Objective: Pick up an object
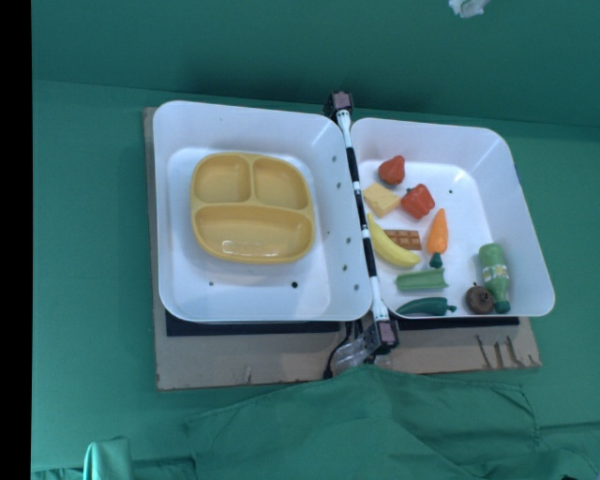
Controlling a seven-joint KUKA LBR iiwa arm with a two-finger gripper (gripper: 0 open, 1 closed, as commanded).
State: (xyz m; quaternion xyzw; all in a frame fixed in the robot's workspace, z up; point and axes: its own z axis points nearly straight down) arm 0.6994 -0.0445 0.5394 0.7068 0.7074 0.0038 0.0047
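Yellow banana [391, 244] is lying in the right bin [525, 234], hugging its left wall. Its long axis is running diagonally, one end pointing up-left and the other down-right. A wafer [402, 238] is sitting tight against the banana's right side, with a carrot [438, 232] just beyond. A cucumber [421, 279] is lying just below the banana. Bare bin floor is showing well right of the banana, above the green bottle [493, 272]. Gripper state: cannot tell.

Up at the top edge, a small pale tip of the gripper [467, 7] pokes into frame, well beyond the far rim of the right bin [487, 141] and high above it. Too little shows to read its pose.
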